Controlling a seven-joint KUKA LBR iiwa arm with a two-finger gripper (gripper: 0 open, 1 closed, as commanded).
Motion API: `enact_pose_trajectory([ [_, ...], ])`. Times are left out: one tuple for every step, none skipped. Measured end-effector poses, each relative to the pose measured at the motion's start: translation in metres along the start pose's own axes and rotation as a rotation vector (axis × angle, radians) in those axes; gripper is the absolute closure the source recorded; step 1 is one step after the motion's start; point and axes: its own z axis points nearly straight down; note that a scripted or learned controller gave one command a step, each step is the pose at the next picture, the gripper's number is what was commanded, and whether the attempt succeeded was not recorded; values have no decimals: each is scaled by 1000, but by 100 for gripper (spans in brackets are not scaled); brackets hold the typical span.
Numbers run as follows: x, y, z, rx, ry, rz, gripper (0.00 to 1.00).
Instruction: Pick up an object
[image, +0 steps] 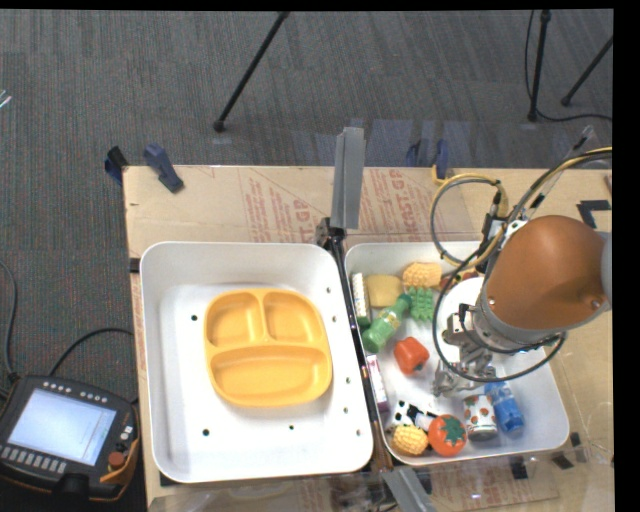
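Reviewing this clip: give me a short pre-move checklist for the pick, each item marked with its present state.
1. Arm over the right white bin that holds the toys: ok.
2. Tool low among the toys, beside the small red cup: ok.
3. Object between the tool's fingers: cannot tell.
4. Yellow divided plastic tray flat in the left white bin, out of the arm's way: ok.
5. Green plastic bottle and red tomato toy apart from the tool: ok.

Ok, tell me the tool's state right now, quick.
Tool: low in the right bin; open or closed cannot be told.
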Motion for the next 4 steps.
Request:
enact_pose_trajectory([
  [0,-1,-1,2,0,0,0],
  [-44,16,-2,7,4,185,0],
  [-44,18,-2,6,5,223,0],
  [-45,13,-2,6,4,242,0],
])
